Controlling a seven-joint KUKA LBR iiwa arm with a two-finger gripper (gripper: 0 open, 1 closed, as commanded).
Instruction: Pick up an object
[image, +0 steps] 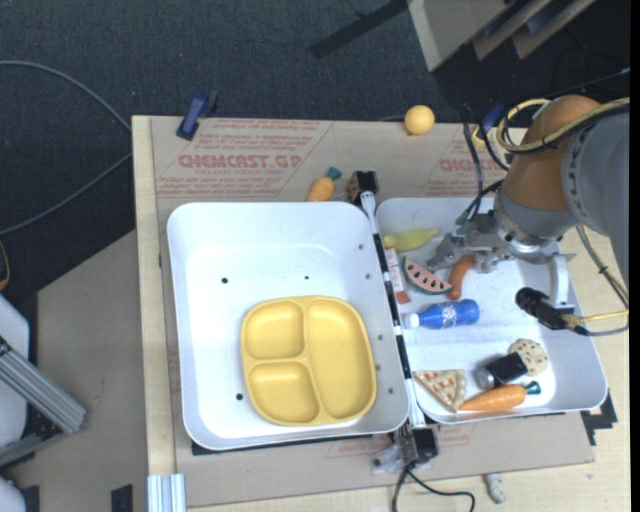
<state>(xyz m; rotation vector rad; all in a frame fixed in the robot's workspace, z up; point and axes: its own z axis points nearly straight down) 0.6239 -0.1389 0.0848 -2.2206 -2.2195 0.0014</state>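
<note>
Honestly, hand (468, 252) is low over the hot dog (461, 275) in the right bin (590, 375), can't tell its state, and w/ the melon slice (428, 277) crowding it, grab could slip.

1. This is a robotics lab or test bench, not a home: a grey industrial arm with an orange band (548, 150) reaches over the bench, loose cables trailing just beside its wrist.
2. Below and left of the jaws, two shallow white bins (200, 330) sit side by side on a board printed "CHEMCAST" (240, 160).
3. Toy food props such as a plastic carrot (493, 399) lie below the jaws.
4. Dark carpet (80, 60) and an aluminium frame rail (40, 395) lie far left.
</note>
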